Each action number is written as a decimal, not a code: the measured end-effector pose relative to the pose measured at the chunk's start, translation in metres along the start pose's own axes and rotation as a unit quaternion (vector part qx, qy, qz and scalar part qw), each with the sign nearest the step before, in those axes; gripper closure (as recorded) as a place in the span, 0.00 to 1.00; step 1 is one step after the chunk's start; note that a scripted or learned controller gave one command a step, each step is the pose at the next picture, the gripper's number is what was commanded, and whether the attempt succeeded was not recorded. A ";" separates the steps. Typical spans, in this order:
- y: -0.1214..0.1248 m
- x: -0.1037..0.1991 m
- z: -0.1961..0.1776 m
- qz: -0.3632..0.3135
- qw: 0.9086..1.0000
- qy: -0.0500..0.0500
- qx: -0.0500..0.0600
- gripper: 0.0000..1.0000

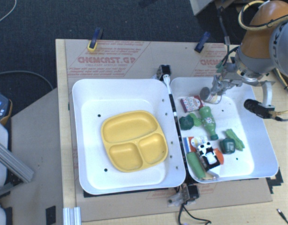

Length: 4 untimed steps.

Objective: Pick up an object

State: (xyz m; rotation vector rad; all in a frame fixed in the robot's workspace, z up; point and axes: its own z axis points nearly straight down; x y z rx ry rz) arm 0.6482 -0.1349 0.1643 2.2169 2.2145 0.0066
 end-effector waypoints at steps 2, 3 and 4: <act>0.006 0.010 -0.061 -0.001 1.000 0.001 0.002 1.00; -0.029 0.050 -0.051 -0.002 1.000 0.002 0.007 1.00; -0.035 0.060 -0.071 -0.001 1.000 0.001 0.003 1.00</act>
